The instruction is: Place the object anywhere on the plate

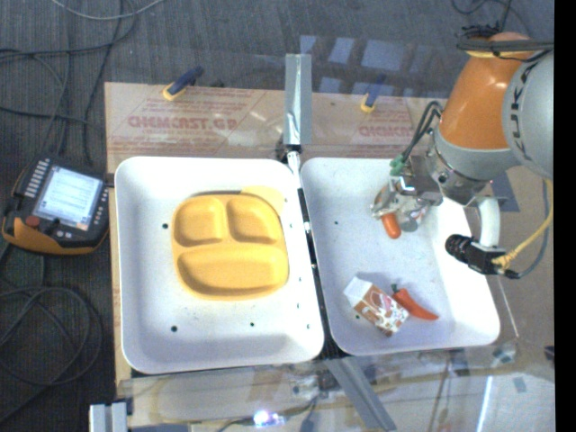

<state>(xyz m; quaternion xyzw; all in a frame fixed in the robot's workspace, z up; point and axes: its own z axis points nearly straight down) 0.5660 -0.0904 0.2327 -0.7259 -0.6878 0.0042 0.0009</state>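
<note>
Camera view: fingers (393, 211) pinch a small orange carrot (391, 226) above the right bin's (342, 268) far side. Yellow plate (231, 245) sits in the left bin (144, 313). A carton (376, 305) lies near the right bin's front edge.

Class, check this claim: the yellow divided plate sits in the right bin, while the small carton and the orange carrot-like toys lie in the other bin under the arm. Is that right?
Not quite. The camera view shows the yellow divided plate in the left bin. The small carton and the orange carrot-like toys do lie in the other bin, the right one, under the arm.
</note>
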